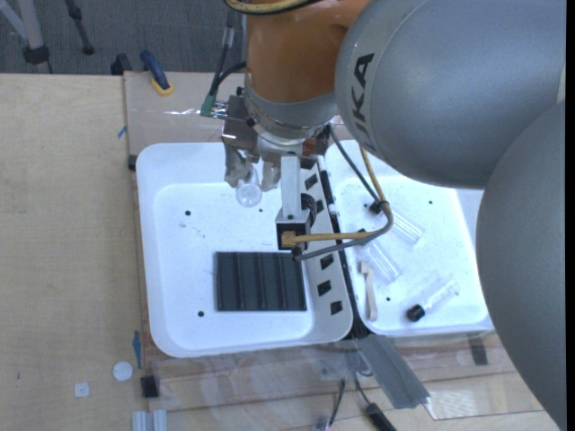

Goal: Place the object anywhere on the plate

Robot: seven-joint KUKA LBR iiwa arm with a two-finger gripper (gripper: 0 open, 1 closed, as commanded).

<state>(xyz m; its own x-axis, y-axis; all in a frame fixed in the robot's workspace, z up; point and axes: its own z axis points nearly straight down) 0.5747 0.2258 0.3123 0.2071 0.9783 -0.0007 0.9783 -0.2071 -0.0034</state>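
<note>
Over the left bin (171, 196), the gripper (256, 182) hangs above the black ridged plate (260, 282). A small clear object (248, 192) sits at its fingers, apparently pinched between them. It looks light, rigid and slippery; grip it across its body. The plate's grooves may let it roll. Clear tubes (395, 245) lie in the right bin (449, 299); the wooden worktop (63, 241) surrounds both.

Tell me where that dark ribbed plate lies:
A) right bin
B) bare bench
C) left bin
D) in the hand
C: the plate lies flat on the floor of the left bin, below the hand.
</note>
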